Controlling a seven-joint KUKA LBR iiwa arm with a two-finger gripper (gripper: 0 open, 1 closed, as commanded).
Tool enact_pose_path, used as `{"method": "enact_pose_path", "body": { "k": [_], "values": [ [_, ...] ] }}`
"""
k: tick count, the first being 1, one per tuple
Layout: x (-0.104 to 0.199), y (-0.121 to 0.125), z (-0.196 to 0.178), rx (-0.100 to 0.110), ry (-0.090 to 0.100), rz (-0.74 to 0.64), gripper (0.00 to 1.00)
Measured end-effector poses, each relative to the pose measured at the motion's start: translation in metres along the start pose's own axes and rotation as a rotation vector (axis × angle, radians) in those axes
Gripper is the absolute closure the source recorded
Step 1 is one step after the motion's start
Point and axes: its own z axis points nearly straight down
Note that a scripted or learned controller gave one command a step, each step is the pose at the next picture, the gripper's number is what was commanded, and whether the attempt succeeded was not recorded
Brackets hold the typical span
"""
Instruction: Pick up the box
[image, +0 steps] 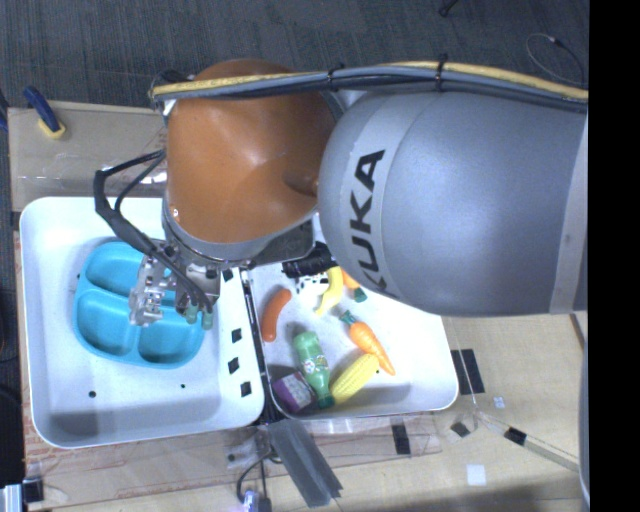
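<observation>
Box (290, 392), small, purple, cardboard, likely light and crushable, at seven o'clock in right white plastic bin (440, 400), touching green plastic bottle (312, 362); best gripped across flat sides; metal pincer (150, 298), at nine o'clock, opening impossible to tell.

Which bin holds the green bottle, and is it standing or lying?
Right bin; the green bottle is lying down, its length flat beside the corn cob.
</observation>
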Motion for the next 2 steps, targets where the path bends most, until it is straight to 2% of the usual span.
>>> {"method": "enact_pose_path", "body": {
  "k": [1, 2],
  "values": [
    [-0.053, 0.032, 0.209, -0.005, -0.009, -0.153, 1.0],
    [-0.03, 0.027, 0.078, -0.002, -0.004, -0.421, 1.0]
  ]
}}
